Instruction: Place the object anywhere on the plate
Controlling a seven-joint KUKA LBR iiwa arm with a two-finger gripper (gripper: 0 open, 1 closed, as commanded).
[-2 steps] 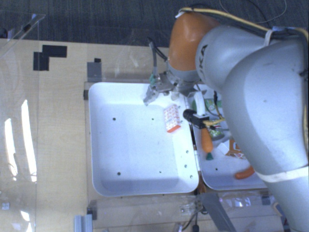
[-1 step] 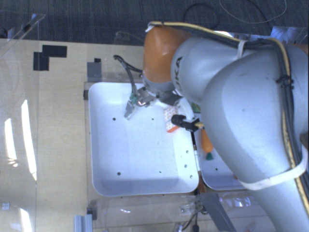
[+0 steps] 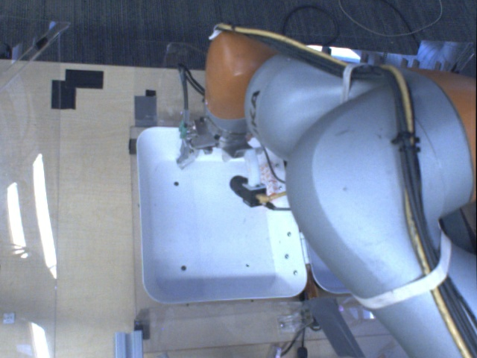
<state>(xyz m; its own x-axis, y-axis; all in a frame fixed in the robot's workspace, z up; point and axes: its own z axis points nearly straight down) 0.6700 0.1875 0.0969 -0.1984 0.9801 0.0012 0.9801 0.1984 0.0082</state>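
Here the tool (image 3: 190,146) hangs at the bin's (image 3: 201,267) 12 o'clock rim, its state beyond telling, while neither object nor plate can be made out, so placing looks undone.

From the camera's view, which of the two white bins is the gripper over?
The left bin, the one seen almost whole. The gripper hangs above its far edge. The right bin shows as a small corner under the grey arm.
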